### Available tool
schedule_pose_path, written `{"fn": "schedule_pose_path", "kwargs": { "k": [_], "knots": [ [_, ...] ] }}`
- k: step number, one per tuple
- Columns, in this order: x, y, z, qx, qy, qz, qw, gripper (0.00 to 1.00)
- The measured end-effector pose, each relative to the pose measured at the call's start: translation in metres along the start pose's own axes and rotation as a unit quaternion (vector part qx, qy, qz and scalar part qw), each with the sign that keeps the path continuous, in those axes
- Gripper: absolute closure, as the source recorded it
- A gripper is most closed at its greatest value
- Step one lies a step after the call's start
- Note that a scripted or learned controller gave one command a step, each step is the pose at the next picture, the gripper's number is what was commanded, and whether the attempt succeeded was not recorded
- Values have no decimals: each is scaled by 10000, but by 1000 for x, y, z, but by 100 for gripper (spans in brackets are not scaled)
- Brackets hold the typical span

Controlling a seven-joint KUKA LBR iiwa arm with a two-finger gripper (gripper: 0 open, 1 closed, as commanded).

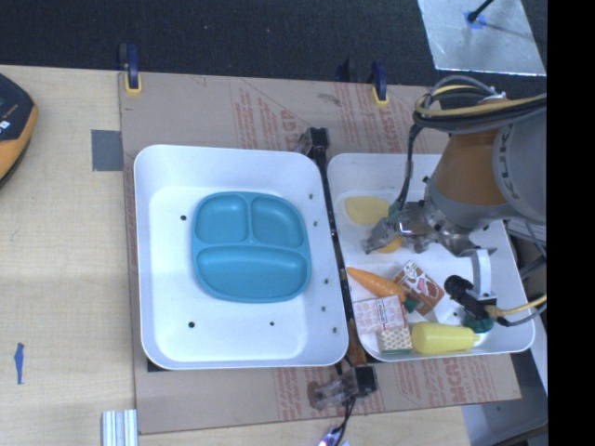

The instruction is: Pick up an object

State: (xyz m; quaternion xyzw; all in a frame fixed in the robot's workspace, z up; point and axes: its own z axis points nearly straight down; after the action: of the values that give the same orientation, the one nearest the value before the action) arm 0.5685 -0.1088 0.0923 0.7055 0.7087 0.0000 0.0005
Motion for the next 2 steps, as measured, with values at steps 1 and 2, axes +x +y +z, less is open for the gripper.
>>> {"fn": "schedule_pose_path", "kwargs": {
  "k": [1,2],
  "knots": [
    [-17,-77,0,33,5,11,10000,0],
    [-4,-11,0,-6,-1,-13,10000,0]
  ]
}}
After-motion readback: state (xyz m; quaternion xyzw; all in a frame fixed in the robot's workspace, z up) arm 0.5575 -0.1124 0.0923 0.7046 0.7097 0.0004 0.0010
